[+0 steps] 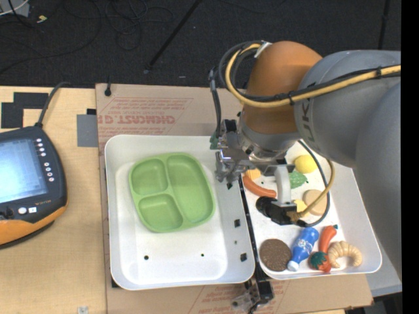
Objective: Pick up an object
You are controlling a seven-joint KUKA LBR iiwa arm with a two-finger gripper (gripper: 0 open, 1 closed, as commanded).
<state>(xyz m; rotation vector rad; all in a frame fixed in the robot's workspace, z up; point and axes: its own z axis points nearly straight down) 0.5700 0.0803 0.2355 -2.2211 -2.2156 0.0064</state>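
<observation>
- The arm (340,110) reaches in from the right and covers the upper half of the right bin (368,244); whatever lies beneath it is hidden.
- The gripper (243,164) sits low over the divide between the two bins, under the orange band. I cannot tell whether it is open or closed, and nothing can be seen held in it.
- Objects to pick crowd the right bin. An orange curved piece (260,187) lies just beside the gripper. A yellow piece (303,163) and a beige round one (315,200) are half covered by cables.
- Clear at the near end are a brown disc (275,254), a blue bottle (302,246), a red-orange carrot shape (328,237) and a pale curled piece (344,254).
- The left bin (183,257) holds a green divided plate (171,191).
- A screen unit (26,182) on the surface (59,267) is cut off by the left edge.
</observation>
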